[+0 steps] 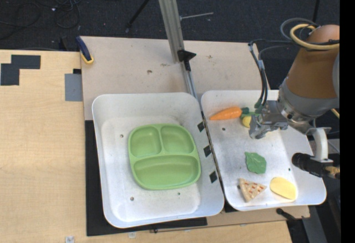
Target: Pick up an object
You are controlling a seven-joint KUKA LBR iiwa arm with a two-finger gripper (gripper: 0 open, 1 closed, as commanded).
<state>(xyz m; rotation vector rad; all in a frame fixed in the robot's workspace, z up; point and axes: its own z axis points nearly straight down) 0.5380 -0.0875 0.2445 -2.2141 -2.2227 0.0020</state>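
In the right bin [233,197] lie an orange carrot [225,114], a small yellow piece [246,120] beside it, a green leafy toy [256,162], a pizza slice [251,190] and a yellow wedge [283,187]. My gripper [258,130] hangs over the bin's upper part, just right of the carrot's tip and the yellow piece, above the green toy. Nothing shows between its fingers.
The left bin [111,125] holds a green divided plate [164,156]. A metal post [172,20] rises behind the bins. Black clips sit along the seam between the bins. The arm's orange band [313,67] fills the right side.
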